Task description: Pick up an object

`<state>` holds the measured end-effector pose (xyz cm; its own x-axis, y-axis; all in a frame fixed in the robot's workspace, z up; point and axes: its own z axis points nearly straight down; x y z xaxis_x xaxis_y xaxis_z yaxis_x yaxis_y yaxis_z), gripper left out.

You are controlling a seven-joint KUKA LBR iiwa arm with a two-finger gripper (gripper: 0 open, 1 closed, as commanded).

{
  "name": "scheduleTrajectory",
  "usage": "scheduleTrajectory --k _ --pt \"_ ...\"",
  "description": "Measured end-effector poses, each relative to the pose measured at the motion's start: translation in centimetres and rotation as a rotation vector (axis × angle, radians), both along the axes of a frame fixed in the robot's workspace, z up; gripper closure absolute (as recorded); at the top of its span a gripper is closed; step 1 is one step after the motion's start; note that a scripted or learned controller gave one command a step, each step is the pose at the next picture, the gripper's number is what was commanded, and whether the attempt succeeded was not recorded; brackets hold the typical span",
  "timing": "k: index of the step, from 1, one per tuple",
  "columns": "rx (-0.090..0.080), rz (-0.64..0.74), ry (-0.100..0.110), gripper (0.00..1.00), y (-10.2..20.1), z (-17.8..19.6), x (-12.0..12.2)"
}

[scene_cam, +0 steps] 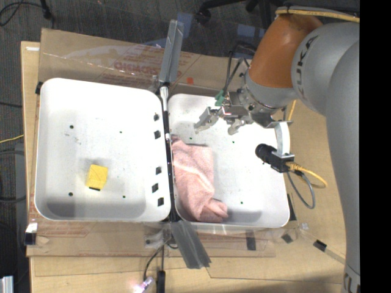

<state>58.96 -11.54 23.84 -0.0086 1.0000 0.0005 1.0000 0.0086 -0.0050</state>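
Note:
A pink folded cloth [194, 179] lies in the right bin [259, 191], along its left wall. A small yellow block [97, 176] sits in the left bin [91, 105], toward its front left. My gripper [219, 121] hangs over the back of the right bin, above and slightly right of the cloth. Its two fingers [204, 119] are spread apart with nothing between them.
A grey divider strip [166, 90] runs between the two bins. A black connector with a yellow cable [287, 162] hangs at the right bin's right rim. Cardboard [110, 57] lies under the bins at the back.

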Motion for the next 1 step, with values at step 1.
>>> scheduleTrajectory --k 1 --pt "-0.001 -0.077 0.001 0.0 -0.2 -11.88 1.56"
